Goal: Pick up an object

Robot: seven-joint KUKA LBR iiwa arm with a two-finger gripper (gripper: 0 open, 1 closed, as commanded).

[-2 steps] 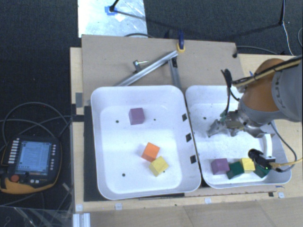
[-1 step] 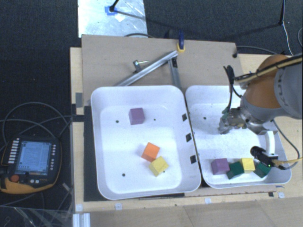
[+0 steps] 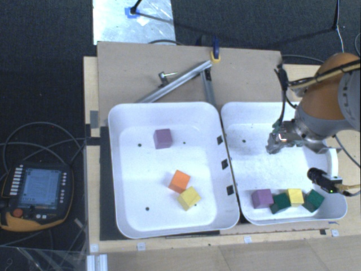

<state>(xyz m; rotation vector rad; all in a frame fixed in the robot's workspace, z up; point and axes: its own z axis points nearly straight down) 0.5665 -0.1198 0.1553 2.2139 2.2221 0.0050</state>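
Observation:
The left bin (image 3: 121, 168) holds a purple cube (image 3: 163, 138) near its back, an orange cube (image 3: 179, 180) in the middle and a yellow cube (image 3: 189, 198) just in front of it. Along the front of the right bin (image 3: 242, 114) lie a purple cube (image 3: 262, 197), a dark green block (image 3: 279, 202), a yellow cube (image 3: 295, 196) and another green block (image 3: 313, 200). My gripper (image 3: 276, 142) hangs over the middle of the right bin, well behind that row of blocks. Nothing shows between its tips.
A metal bar with a clamp (image 3: 177, 81) lies on the cardboard behind the bins. A teach pendant (image 3: 36, 193) sits on the floor to the left. The arm's grey and orange body (image 3: 330, 103) covers the right bin's far right side.

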